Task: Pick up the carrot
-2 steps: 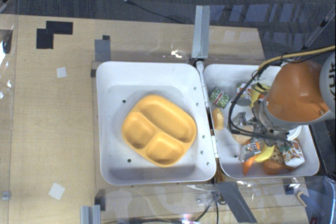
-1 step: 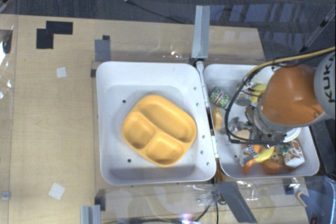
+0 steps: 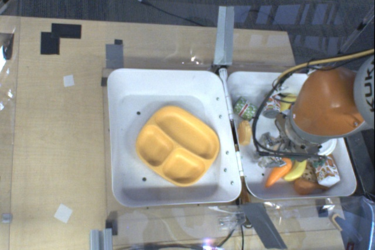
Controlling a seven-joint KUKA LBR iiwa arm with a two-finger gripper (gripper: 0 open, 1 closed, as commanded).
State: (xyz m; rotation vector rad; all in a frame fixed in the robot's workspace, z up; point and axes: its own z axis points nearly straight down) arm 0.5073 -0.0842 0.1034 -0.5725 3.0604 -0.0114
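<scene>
Carrot (image 3: 278, 174) in right bin (image 3: 351, 184), near front edge, long axis slanting toward front-left. Gripper (image 3: 280, 152) just behind it, touching or not unclear.

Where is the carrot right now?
In the camera view, the carrot lies near the front edge of the right bin, just below the gripper and beside a yellow banana.

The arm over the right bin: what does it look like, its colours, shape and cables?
The arm has a broad, rounded orange band, with grey casing at its right bearing dark letters. Below the band sits a grey metal wrist ring. Black cables loop beside it, and one yellow-and-black cable runs along its top. The gripper is dark grey metal.
</scene>
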